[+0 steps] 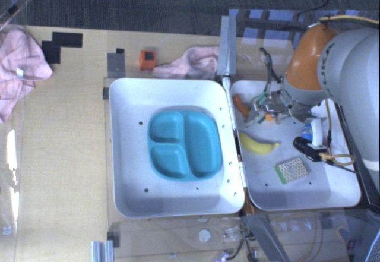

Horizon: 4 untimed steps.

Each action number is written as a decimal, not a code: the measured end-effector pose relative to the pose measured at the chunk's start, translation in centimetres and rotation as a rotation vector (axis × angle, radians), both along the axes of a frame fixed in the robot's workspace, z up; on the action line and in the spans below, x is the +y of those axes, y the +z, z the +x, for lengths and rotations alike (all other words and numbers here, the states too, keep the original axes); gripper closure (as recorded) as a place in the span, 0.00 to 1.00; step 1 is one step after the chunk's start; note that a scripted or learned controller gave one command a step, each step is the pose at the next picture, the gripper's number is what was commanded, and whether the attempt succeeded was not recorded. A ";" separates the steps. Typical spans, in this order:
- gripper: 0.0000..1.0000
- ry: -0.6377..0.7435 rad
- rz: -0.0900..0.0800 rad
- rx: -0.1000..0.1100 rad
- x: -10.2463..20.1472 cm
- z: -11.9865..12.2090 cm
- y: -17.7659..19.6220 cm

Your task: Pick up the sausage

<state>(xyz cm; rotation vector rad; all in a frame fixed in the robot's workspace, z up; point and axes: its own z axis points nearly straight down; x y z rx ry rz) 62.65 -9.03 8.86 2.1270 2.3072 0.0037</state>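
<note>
Arm reaching into right bin (297, 195), tool (263, 109) hovering near sausage (240, 104).
Sausage lying in bin's far-left corner, long axis running diagonally from far-left to near-right, its near end partly hiding under the tool. Tool blurring into clutter; clenched or released, cannot tell. Banana (258, 144) lying just below.

Readable text: none on the bins, the bench or the arm.
Patterned card (292, 169) in the right bin (309, 195): a green dotted print, no letters that can be made out.
Labels or numbers: none legible.
</note>
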 end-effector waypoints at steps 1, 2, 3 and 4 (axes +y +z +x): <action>0.00 0.032 0.011 0.086 0.0 2.6 -0.3; 0.00 -0.382 0.010 0.075 -0.1 3.0 -0.1; 1.00 -0.383 0.001 0.087 -0.6 2.7 0.6; 1.00 -0.445 0.003 -0.006 1.8 4.4 9.9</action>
